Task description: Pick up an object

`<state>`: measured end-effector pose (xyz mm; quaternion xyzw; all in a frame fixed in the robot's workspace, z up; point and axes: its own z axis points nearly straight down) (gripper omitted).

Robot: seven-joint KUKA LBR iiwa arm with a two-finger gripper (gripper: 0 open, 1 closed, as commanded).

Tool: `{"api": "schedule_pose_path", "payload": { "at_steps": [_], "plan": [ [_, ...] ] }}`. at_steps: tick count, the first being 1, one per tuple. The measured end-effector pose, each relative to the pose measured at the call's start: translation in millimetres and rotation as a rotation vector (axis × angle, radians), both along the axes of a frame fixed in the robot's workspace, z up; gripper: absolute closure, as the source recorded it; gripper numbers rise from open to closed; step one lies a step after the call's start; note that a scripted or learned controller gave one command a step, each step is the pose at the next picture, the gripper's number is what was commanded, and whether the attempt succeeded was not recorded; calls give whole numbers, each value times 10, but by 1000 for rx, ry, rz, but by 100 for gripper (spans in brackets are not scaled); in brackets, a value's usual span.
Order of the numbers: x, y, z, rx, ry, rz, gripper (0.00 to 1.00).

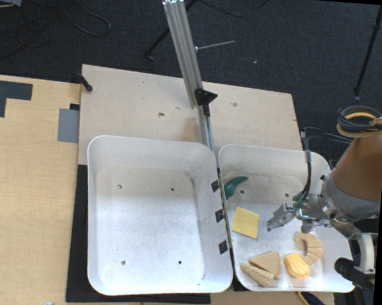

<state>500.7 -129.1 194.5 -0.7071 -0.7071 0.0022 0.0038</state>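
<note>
Front of right bin: wedge [267, 260], crust [257, 274], yellow lump [297, 265] and curved piece [310, 246], all at the pincer's 6 o'clock, apart from it.
Pincer [280, 218]: low over the right bin [270, 161]; nothing seen between its fingers; open or closed, I cannot tell.
Square [246, 222]: nearest thing, flat, just beside the tips at their 8 o'clock, not touching.
Judgement: a short shift toward 8 o'clock, then down.
Far: green piece [233, 183] by the divider, at 10 o'clock.

Matt white bins [141, 270], seemingly plastic.
</note>
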Motion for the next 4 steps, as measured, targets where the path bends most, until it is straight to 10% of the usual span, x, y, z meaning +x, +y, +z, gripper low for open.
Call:
{"api": "schedule_pose_path", "payload": {
  "at_steps": [3, 4],
  "plan": [
    [78, -60, -1035, -2, -7, -2, 0],
    [75, -69, -920, 0, -7, -9, 100]
  ]
}}
